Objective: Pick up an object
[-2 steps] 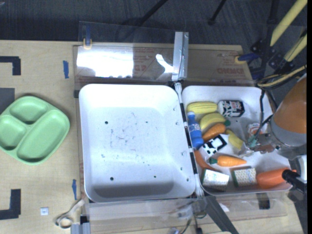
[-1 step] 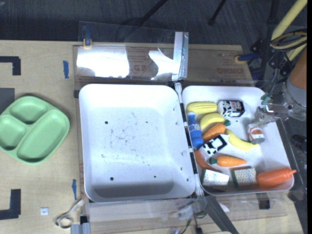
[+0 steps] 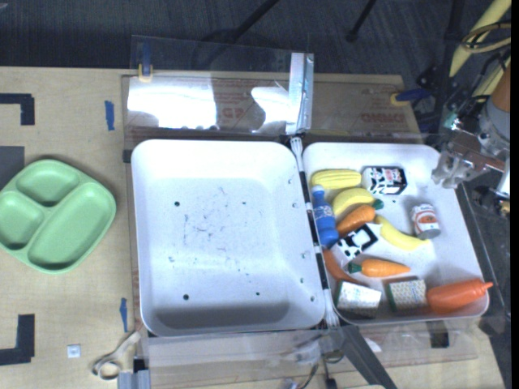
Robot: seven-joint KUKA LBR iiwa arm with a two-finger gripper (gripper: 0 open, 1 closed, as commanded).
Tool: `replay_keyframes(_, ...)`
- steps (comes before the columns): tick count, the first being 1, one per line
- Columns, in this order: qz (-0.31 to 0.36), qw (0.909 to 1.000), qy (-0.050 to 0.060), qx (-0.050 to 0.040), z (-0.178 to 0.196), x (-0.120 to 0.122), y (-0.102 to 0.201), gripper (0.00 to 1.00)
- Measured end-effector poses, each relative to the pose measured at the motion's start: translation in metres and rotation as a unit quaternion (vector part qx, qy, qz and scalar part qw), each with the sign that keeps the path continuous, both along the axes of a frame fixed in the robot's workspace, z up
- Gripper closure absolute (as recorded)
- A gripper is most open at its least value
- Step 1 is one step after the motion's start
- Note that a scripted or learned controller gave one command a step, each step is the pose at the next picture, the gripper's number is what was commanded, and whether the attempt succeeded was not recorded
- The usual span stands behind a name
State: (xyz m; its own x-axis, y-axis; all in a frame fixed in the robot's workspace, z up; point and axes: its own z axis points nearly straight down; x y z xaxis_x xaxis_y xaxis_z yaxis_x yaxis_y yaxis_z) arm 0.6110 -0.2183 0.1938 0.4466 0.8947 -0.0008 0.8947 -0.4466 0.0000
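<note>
The right white bin (image 3: 454, 217) holds several toy items. Among them are a yellow banana (image 3: 336, 178), a black-and-white carton (image 3: 383, 180), a blue bottle (image 3: 324, 217), a small can (image 3: 424, 220), an orange carrot (image 3: 381, 267) and a larger orange vegetable (image 3: 456, 295). My gripper (image 3: 456, 168) hovers over the bin's far right rim, above and to the right of the carton and the can. It touches none of them and I see nothing in its grasp.
The left white bin (image 3: 219, 233) lies beside the right one, their rims meeting in the middle. A green divided plate (image 3: 53, 215) rests on the bench at far left. A clear plastic panel (image 3: 219, 96) stands behind the bins. Scissors (image 3: 113, 360) lie at the front left.
</note>
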Motion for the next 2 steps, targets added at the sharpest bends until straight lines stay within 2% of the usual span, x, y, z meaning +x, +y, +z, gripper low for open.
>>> replay_keyframes(1,-0.209,0.9779,0.000,0.0002,0.000,0.027,0.023,1.00)
replay_keyframes(2,-0.429,0.9035,0.001,0.0003,0.013,0.011,0.036,1.00)
